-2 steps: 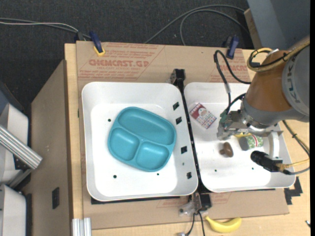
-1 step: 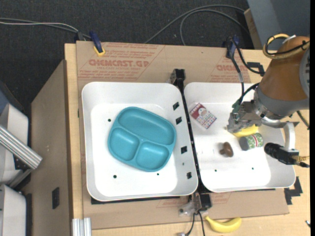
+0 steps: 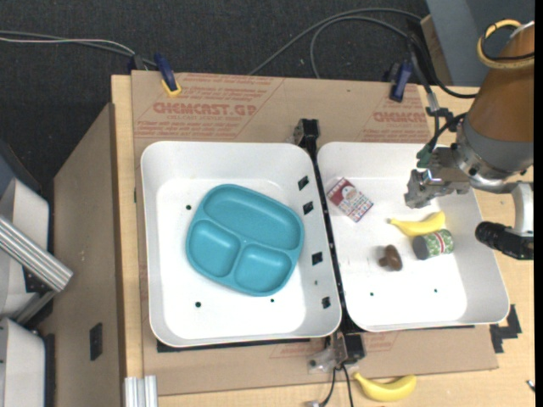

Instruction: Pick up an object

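- The gripper (image 3: 422, 191) is hanging over the right bin (image 3: 475, 312), near that bin's far right part, with the grey arm (image 3: 501, 134) reaching in above it.
- Whether the tool is spread or closed is not something the camera view is showing clearly, so it cannot be told; nothing is visibly sitting in it.
- The nearest candidate is the yellow banana (image 3: 417, 224), lying just below the gripper toward the camera, with its curve running left to right.
- Touching the banana's right end, a small green-and-red can (image 3: 433, 244) is lying on its side; a little left of the can sits a brown lump (image 3: 390, 259).
- Further left of the banana, a flat red-and-white packet (image 3: 349, 199) is resting near the divider between the bins.
- The robot is judged to be lining up for a descent; doing it well means centring over the banana's middle, closing across its narrow width.
- Crowding from the can is the likely hazard: a descent too far right could be nudging the can or pinching both.
- The flat packet looks hard to pinch; the banana seems the better choice.
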`<state>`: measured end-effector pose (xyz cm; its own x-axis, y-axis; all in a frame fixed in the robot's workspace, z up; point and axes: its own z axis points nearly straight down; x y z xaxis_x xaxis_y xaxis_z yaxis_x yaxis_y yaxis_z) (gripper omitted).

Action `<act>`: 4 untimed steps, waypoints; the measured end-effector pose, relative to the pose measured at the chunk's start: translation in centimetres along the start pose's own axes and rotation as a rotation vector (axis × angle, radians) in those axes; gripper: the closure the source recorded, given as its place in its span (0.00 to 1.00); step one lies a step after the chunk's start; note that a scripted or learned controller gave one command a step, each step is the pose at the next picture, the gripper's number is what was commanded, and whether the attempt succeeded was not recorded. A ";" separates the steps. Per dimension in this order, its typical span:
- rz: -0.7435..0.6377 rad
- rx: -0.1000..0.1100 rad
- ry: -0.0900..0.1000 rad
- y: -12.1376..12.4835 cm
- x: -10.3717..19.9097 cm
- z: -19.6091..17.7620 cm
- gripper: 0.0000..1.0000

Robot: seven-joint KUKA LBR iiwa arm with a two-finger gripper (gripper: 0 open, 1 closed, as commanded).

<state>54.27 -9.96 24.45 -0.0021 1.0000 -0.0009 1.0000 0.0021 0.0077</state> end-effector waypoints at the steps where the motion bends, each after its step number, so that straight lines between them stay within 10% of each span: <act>1: 0.000 0.003 0.000 0.1 0.0 -3.4 1.00; 4: -0.004 0.012 0.004 -1.3 15.7 -0.8 1.00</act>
